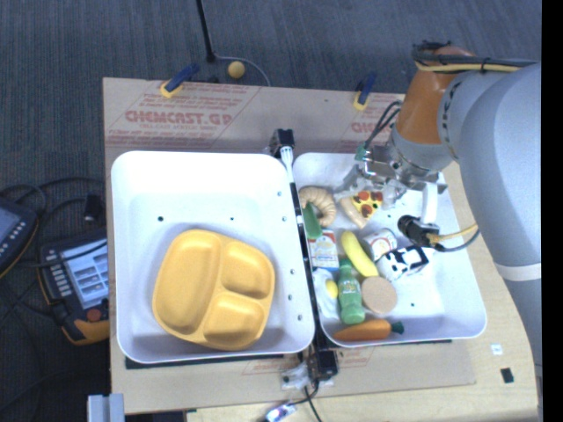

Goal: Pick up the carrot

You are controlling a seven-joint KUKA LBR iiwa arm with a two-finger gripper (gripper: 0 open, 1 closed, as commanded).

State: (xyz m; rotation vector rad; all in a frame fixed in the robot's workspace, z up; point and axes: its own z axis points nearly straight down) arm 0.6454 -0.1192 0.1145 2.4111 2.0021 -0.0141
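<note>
Orange carrot lies along the lower edge of the right bin, lower centre-right of frame, just below a green bottle and a tan disc. End effector hangs over the bin's upper part, near a croissant; grip state cannot be made out. Yellow tray sits in left bin.

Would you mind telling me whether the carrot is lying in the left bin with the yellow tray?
No, the carrot lies at the near edge of the right bin, beside the green bottle.
</note>
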